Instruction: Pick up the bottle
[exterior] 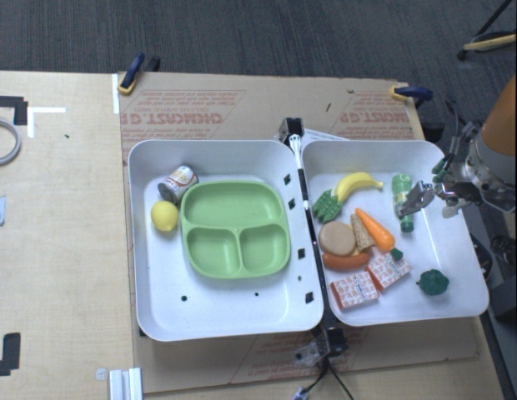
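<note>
A: Camera view — where does the bottle [402, 192] sit?

B: In the right bin [459, 302], upper part, green, lying just right of the banana [357, 183]. The gripper [415, 200] hangs at its lower end; whether the fingers clasp it, I cannot tell.

A: What crowds it?

B: Carrot [375, 230], bread roll [337, 238] and sausage [346, 261] lie to its lower left, broccoli [433, 282] near the bottom wall.

A: Free room?

B: Bare white floor right of the bottle, up to the bin's right wall. The left bin [150, 307] holds a green divided plate [236, 228], lemon [164, 216] and can [177, 180].
</note>
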